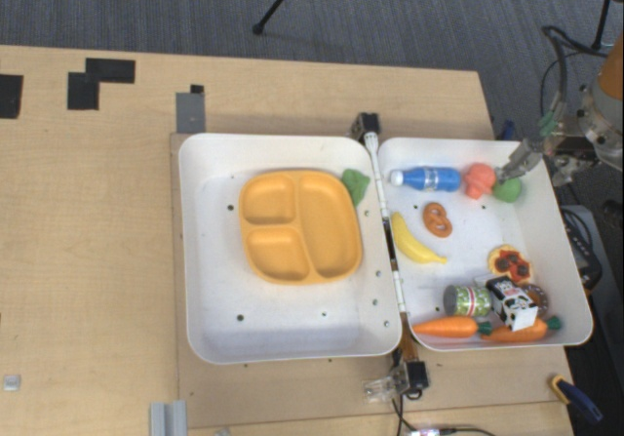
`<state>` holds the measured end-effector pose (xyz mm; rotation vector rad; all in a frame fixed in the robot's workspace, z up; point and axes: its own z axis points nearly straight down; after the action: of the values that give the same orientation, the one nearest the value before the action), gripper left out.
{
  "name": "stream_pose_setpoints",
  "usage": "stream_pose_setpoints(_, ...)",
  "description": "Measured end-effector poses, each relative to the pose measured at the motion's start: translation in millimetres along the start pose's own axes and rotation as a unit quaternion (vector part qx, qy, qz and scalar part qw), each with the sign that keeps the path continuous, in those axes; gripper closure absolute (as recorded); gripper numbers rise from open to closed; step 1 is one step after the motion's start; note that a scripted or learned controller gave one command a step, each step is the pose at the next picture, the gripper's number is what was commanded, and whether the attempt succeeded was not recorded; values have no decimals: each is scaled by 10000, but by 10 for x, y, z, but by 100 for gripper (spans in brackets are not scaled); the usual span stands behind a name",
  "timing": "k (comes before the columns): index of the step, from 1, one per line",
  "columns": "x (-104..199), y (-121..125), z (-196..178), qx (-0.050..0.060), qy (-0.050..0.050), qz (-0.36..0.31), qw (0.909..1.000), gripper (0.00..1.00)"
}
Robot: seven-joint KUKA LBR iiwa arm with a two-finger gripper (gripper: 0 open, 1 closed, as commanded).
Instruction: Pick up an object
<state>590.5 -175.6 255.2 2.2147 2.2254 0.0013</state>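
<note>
— In the right bin (575,273), what lay there?

— A blue bottle (426,178) on its side at the far edge, a pink ball (478,180) just beside it, and a green ball (508,190) touching the pink one. Nearer the middle sat a pretzel (438,219) and a yellow banana (416,243). Along the near wall were two carrots (447,328), a green can (469,301), a small black-and-white box (513,299) and a round orange-and-dark piece (509,263).

— And the left bin (210,268)?

— It held an orange divided plate (297,226), with a green leafy thing (356,183) touching the plate's far right corner.

— Where was the tool (515,162)?

— At the right bin's far right corner, reaching in from the right, its tip just over the green ball. Whether it was released or clenched, I could not tell; the fingers were too small and blurred. Nothing was visibly between them.

— The table (88,249)?

— Pale wood, with dark patches at its far left.
</note>
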Motion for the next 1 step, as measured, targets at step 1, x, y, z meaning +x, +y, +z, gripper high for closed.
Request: stream_pose_setpoints(1, -259, -543, 1035, 1, 2, -1340, 9910, 0)
